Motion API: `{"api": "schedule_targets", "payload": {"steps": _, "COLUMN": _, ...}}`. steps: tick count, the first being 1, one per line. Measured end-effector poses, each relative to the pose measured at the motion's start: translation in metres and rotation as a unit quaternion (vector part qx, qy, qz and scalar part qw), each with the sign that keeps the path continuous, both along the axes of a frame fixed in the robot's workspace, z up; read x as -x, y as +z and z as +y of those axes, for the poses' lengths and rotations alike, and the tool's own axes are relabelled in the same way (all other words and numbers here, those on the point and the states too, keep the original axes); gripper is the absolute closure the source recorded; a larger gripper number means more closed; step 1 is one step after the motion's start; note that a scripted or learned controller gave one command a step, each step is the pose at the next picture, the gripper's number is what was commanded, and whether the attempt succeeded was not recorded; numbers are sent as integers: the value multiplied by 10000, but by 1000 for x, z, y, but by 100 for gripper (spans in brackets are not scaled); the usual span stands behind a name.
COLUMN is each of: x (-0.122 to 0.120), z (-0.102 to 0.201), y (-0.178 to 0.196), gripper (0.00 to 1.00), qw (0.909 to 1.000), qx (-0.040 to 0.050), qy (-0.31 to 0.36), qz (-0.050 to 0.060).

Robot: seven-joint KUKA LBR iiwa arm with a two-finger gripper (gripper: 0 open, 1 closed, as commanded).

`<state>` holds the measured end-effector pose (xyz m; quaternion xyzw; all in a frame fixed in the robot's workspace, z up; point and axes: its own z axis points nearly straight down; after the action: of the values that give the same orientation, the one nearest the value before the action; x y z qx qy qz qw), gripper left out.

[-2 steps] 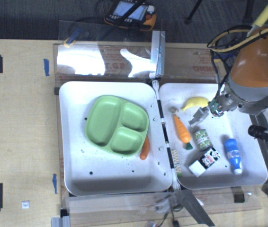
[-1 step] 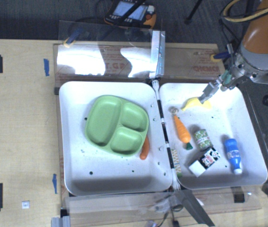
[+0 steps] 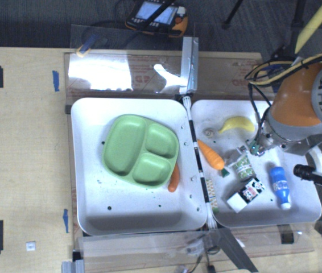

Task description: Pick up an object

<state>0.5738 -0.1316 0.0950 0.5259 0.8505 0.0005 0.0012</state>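
The right bin point(image 3: 309, 212) holds several loose objects: a yellow banana point(image 3: 236, 124), an orange carrot point(image 3: 211, 154), a green patterned packet point(image 3: 242, 167), a blue bottle with a white cap point(image 3: 280, 186) and a black-and-white box point(image 3: 246, 194). My gripper point(image 3: 257, 146) hangs below the grey wrist and orange band point(image 3: 297, 98), over the middle of the right bin. It sits just right of the banana and above the packet. The wrist hides most of it, and I see nothing held in it.
The left bin point(image 3: 93, 203) carries a green divided plate point(image 3: 141, 149), with a second carrot point(image 3: 174, 178) leaning at its right edge. A raised rim point(image 3: 198, 169) separates the two bins. A clear plastic sheet point(image 3: 127, 67) stands behind them.
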Motion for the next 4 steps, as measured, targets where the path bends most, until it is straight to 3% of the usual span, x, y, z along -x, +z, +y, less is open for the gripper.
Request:
{"api": "schedule_targets", "payload": {"steps": 1, "x": 11, "z": 32, "y": -8, "gripper": 0, "qw": 9989, "qx": 0, "qy": -469, "qz": -11}}
{"api": "schedule_targets", "payload": {"steps": 2, "x": -32, "z": -10, "y": 75, "gripper": 0, "qw": 10000, "qx": 3, "qy": 54, "qz": -5}}
{"api": "schedule_targets", "payload": {"steps": 3, "x": -2, "z": -1, "y": -8, "gripper": 0, "qw": 10000, "qx": 2, "qy": -66, "qz": -17}}
{"api": "schedule_targets", "payload": {"steps": 4, "x": -66, "z": -13, "y": 86, "gripper": 0, "qw": 10000, "qx": 5, "qy": 49, "qz": -8}}
